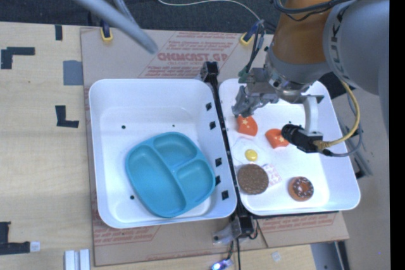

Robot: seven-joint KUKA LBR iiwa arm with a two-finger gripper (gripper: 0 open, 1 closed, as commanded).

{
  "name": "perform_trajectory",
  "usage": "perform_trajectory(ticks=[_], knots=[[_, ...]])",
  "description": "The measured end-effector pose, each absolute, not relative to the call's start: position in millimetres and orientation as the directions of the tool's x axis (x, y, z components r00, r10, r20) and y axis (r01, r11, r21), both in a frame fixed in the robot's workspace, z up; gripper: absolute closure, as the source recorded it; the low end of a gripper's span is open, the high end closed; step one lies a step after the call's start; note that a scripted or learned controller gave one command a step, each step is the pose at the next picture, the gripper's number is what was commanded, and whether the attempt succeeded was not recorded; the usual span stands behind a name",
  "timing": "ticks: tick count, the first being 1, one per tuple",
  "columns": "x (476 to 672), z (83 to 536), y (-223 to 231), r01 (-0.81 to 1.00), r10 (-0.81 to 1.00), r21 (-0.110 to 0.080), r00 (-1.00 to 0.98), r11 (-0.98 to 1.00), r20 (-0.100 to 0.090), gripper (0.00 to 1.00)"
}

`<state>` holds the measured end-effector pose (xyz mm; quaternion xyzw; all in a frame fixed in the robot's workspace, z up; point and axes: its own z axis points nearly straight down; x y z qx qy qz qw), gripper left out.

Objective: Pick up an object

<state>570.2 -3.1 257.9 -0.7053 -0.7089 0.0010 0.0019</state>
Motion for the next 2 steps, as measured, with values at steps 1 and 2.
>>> perform_trajectory(ticks=[1,2], knots=[[537.8,240,36,1.0,1.0,-0.006,-0.005,0.005,0.001,1.0],[514.4,242,82,1.0,1.0,-0.004,-0.007,0.007,0.002,1.0]])
